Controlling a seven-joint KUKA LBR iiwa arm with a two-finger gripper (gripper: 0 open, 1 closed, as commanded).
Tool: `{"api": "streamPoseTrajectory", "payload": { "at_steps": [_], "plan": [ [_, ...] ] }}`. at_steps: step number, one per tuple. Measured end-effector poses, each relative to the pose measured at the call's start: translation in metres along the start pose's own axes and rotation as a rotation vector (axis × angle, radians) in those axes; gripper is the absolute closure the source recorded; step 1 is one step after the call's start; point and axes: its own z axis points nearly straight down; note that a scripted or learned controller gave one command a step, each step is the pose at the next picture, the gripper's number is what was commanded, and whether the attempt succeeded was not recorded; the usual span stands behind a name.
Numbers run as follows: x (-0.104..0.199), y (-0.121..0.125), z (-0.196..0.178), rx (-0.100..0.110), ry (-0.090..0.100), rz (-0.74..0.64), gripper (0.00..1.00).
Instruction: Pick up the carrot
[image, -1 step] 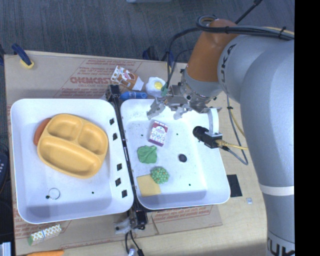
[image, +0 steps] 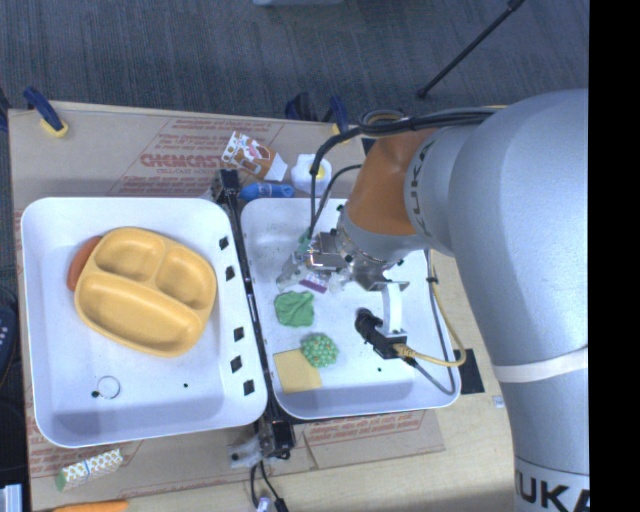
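Not much to read here. The cardboard sheet (image: 160, 160) under the bins has red print, and the big word up top looks like "CHEMCAS", cut off by the bin edge; the smaller red lines around it are too blurry to make out. The arm (image: 550, 490) shows white letters "UKA" at the bottom right, so that's the KUKA logo partly cropped.

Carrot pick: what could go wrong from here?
The tool sits low in the right bin beside a green leaf and a purple piece, so it may grab the wrong item. An orange piece, likely the carrot, lies in the left bin, partly under the yellow plate, which could block a clean grip.
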Motion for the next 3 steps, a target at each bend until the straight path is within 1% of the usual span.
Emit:
{"api": "streamPoseTrajectory", "payload": {
  "at_steps": [1, 2, 3],
  "plan": [
    [-0.004, -0.068, -0.025, -0.001, 0.001, -0.249, 0.00],
    [0.077, -0.068, -0.076, -0.006, -0.002, -0.520, 0.00],
    [0.081, 0.013, -0.199, -0.007, -0.005, -0.724, 0.00]
  ]
}}
